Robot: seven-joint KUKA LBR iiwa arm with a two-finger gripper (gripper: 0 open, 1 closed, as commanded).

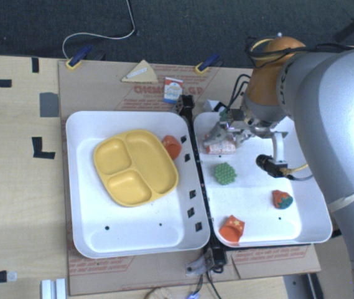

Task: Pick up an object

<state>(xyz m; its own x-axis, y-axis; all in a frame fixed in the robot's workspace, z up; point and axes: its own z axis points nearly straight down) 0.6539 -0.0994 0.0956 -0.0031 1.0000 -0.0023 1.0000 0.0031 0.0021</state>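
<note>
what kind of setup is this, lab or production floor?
Likely a robot-grasping lab bench: two shallow white bins on taped-down cardboard clipped with blue clamps, small assorted toy-like items such as a yellow divided plastic tray and green bumpy ball, and a grey arm's gripper.

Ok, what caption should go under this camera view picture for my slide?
Robot arm's gripper reaches into the right bin above a small pinkish packet, near a green ball.

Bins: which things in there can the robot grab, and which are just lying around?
For the job: gripper, pale wrapped item under it, green ball, orange toy, red-and-teal toy.

Lying about: yellow tray, small carton, blue clamps.
</note>
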